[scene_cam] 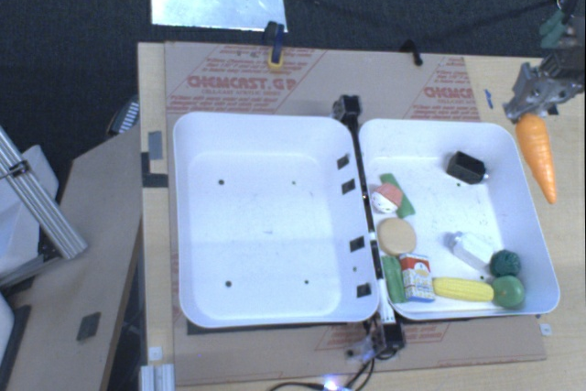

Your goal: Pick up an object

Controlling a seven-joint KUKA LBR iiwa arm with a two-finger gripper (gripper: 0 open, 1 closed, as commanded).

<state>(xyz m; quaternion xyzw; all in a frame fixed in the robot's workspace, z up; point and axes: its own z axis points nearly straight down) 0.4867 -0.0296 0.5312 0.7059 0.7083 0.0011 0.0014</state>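
Gripper hangs past the right bin's far right rim, fingers clenched on the top of an orange carrot dangling over the bench. I judge the hold shallow, so I advise carrying it slowly and level.

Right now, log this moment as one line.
end effector: holding toy carrot | position: beyond right bin edge | left bin: unused

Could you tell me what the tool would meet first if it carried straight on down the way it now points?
The tool points downward with a carrot hanging from it. Straight below seems to be the right bin's outer rim or the bench beside it; depth is unclear.
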